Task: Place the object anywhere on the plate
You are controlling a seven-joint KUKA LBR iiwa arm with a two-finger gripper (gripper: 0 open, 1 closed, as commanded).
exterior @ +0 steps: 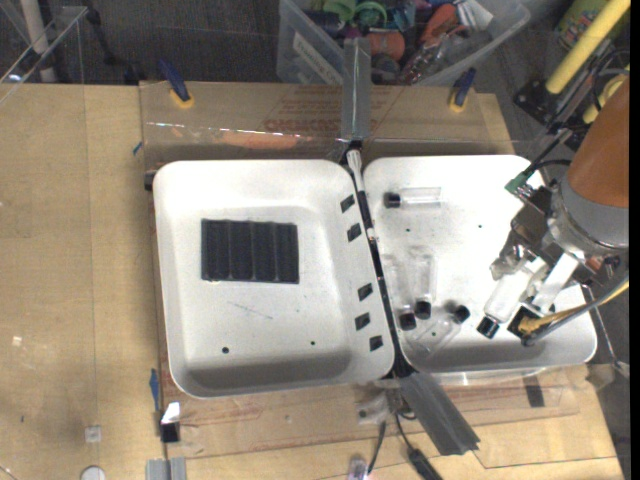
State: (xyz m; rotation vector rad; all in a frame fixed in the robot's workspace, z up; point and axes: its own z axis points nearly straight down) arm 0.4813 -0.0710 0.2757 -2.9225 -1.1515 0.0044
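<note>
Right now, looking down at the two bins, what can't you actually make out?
- Gripper: whether it grips anything; its pale fingers blur together over the white right bin.
- Clear vials near the divider: their count and outlines; transparent bodies vanish against the white floor.
- Dark plate in the left bin: surface detail, too small.
- Arm: cut off by the right edge.

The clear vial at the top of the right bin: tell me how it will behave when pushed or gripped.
The clear vial lies on its side, so a nudge would probably roll it. It looks see-through and small, likely light and slippery between fingers. The right bin has a smooth white floor, so it may skid.
</note>
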